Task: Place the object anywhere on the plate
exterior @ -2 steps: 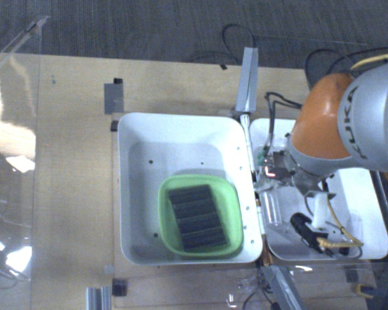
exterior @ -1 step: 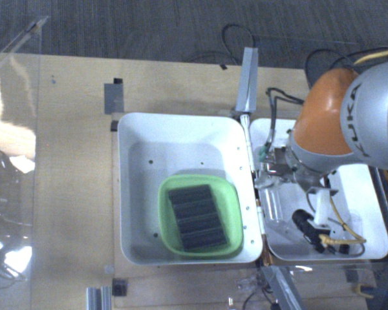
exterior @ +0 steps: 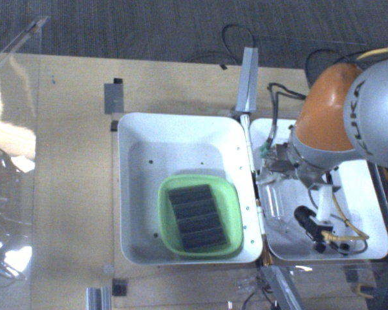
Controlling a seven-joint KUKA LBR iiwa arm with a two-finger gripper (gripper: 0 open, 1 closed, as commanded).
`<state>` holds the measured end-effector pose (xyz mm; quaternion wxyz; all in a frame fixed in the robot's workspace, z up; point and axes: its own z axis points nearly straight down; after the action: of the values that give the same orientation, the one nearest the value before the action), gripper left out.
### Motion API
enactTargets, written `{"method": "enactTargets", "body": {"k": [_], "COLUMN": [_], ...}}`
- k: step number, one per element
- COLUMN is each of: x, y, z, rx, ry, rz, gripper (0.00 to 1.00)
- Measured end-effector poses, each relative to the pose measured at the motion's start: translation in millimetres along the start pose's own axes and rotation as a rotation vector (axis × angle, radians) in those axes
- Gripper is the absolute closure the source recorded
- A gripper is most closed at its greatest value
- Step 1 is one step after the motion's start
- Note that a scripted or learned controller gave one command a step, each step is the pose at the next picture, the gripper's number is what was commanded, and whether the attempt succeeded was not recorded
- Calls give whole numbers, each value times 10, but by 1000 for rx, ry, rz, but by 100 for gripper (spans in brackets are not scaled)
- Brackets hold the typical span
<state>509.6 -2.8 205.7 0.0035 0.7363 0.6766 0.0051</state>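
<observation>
A dark grey ridged rectangular object [exterior: 195, 218] lies flat on the light green plate [exterior: 232, 202], which sits in the front right part of the left white bin [exterior: 139, 166]. My gripper [exterior: 272, 204] hangs over the left side of the right white bin [exterior: 368, 179], just past the wall between the two bins. It stands apart from the object and the plate. The grey arm with its orange band [exterior: 326, 118] covers much of the right bin.
A grey metal post [exterior: 247, 79] stands behind the gap between the bins. The wooden bench [exterior: 58, 192] spreads out to the left, with small black brackets near the left bin's corners.
</observation>
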Motion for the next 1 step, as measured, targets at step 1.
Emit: {"method": "enactTargets", "body": {"k": [1], "x": [7], "y": [19], "z": [-104], "rx": [-4], "ry": [0], "rz": [-5], "gripper": [100]}}
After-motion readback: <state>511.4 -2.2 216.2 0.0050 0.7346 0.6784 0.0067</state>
